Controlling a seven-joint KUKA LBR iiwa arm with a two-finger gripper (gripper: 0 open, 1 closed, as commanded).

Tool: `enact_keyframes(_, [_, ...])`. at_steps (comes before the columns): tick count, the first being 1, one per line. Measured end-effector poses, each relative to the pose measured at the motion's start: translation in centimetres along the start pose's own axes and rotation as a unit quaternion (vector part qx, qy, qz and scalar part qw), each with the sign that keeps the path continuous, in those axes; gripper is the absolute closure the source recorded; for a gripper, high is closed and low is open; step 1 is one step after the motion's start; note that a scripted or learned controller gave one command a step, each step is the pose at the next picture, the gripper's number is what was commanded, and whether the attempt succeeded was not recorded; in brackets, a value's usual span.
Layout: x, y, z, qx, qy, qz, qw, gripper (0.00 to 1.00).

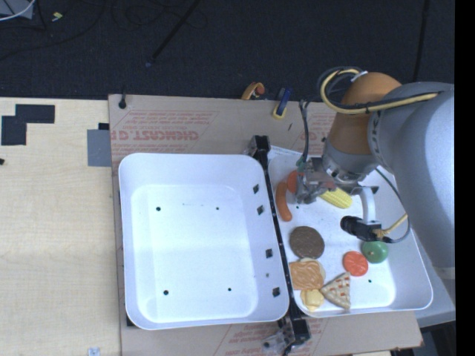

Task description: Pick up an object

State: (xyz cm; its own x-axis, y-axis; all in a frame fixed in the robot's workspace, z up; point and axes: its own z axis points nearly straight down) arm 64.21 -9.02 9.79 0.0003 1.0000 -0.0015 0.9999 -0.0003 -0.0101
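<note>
Though its state is unreadable, the end effector [306, 191] partly hides the carrot [283, 201] — right bin [415, 288].

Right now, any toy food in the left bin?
No. The toy food, such as the brown round piece and pizza slice, all lies in the right bin, not the left bin.

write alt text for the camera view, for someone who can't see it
A grey robot arm reaches from the right, its hand low over toy food in the right white bin: an orange carrot, yellow corn, brown cookie, tomato, pizza slice. The left white bin sits beside it.
</note>
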Motion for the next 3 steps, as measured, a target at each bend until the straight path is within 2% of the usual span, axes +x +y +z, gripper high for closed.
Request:
enact_keyframes(1, [-3.5, -0.8, -23.5, -0.013, -0.001, 0.000, 0.9999, 1.00])
enact_keyframes(2, [4.2, -0.3, -44.6, -0.013, 0.000, -0.004, 0.9999, 1.00])
enact_keyframes(3, [5.2, -4.8, -30.4, 0.005, 0.002, 0.001, 1.0000, 1.00])
